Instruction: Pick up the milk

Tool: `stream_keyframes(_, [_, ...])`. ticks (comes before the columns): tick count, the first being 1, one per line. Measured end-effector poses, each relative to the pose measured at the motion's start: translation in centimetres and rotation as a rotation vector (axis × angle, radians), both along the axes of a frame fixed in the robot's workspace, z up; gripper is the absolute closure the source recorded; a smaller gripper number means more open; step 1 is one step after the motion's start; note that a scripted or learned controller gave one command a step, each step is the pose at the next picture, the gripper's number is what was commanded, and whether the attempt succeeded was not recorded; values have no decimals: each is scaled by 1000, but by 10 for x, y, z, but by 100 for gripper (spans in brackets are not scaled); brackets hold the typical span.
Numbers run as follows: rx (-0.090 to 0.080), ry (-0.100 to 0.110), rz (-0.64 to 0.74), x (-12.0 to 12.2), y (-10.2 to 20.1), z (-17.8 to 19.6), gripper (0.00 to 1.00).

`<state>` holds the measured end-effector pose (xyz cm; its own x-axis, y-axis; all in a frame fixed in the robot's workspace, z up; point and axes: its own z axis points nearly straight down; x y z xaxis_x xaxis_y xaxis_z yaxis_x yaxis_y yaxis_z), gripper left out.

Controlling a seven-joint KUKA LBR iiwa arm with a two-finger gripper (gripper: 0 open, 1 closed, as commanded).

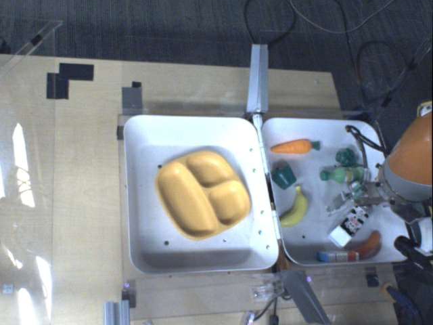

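The milk [348, 227] is a small white carton with black patches, lying on its side in the right bin [308, 239] toward its front right. My gripper [349, 200] hangs just behind the carton and slightly above it, reaching in from the right below the orange band [413, 156]. Nothing is visibly lifted off the bin floor.
The right bin also holds a carrot [294, 146], a banana [295, 208], a dark green block [283, 176], a green bottle [342, 175], a teal item [346, 156], a brown sausage [369, 244] and a small tube [337, 256]. A large yellow bread-like lump [201, 193] lies in the left bin [142, 249].
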<state>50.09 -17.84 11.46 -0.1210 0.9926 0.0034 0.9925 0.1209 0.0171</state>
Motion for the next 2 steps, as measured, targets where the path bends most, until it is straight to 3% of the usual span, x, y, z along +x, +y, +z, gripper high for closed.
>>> stream_keyframes(1, [7,-24,-219,16,11,-8,0])
stream_keyframes(2, [10,10,-491,57,28,-26,0])
